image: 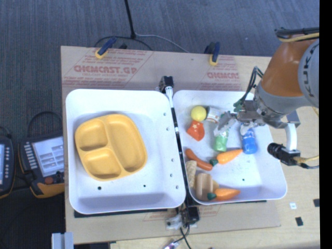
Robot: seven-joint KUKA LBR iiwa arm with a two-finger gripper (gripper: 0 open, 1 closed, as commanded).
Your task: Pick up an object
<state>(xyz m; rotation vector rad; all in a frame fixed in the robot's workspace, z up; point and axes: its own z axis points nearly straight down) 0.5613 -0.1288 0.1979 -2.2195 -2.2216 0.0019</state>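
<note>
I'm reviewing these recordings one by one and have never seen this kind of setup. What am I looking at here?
This is one camera fixed above a bench, looking down at a slant. The grey and orange machine on the right is a robot arm; its gripper hangs over the right bin, and whether it holds anything cannot be told. That bin holds small toys: a yellow ball, a red piece, a green bottle, a blue bottle, carrots and a wooden piece. The left bin holds a yellow divided plate. The arm's job is to pick up one object.
</note>
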